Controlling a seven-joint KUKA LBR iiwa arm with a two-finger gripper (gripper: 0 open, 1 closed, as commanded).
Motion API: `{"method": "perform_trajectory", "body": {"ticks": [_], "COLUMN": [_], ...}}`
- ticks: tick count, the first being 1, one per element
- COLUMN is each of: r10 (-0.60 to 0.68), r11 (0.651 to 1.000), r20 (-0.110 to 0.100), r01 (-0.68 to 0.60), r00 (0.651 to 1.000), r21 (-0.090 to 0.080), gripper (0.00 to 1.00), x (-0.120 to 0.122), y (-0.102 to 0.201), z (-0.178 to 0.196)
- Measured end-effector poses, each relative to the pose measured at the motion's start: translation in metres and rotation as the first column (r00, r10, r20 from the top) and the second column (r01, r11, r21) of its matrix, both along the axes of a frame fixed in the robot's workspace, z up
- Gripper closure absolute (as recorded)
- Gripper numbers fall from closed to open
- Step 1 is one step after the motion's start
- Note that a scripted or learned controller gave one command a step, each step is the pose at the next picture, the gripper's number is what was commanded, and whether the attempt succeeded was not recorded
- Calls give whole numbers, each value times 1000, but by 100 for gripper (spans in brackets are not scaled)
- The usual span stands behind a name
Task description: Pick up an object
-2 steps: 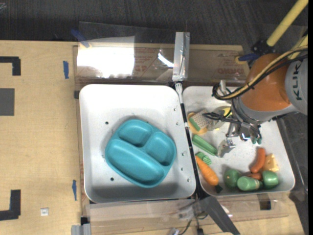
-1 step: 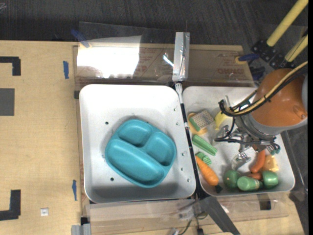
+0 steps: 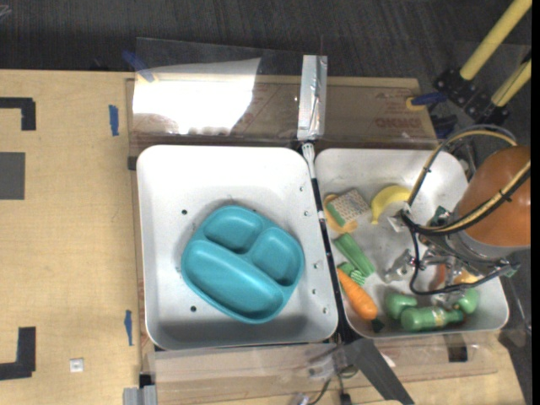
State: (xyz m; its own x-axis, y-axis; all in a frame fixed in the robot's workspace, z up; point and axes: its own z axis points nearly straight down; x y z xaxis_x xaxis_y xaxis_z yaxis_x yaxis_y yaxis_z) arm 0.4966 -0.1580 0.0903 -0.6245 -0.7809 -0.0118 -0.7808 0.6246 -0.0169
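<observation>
You see the tool [image 3: 419, 270] low in the right bin [image 3: 384, 169], just above the green dumbbell [image 3: 429, 309] near the carrot [image 3: 357, 294], its grip unclear.

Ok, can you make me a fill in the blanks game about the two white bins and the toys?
1. The teal divided plate lies in the ____ bin as the camera sees it.
2. The carrot is the colour ____.
3. The arm's gripper hangs over the ____ bin.
4. The banana is the colour ____.

Missing words: left; orange; right; yellow.
</observation>
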Motion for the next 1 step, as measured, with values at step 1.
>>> {"method": "perform_trajectory", "body": {"ticks": [1], "r10": [387], "r11": [922], "r20": [-4], "r01": [-387], "r00": [922], "r21": [-1], "gripper": [0], "x": [11], "y": [-29], "z": [-1]}}
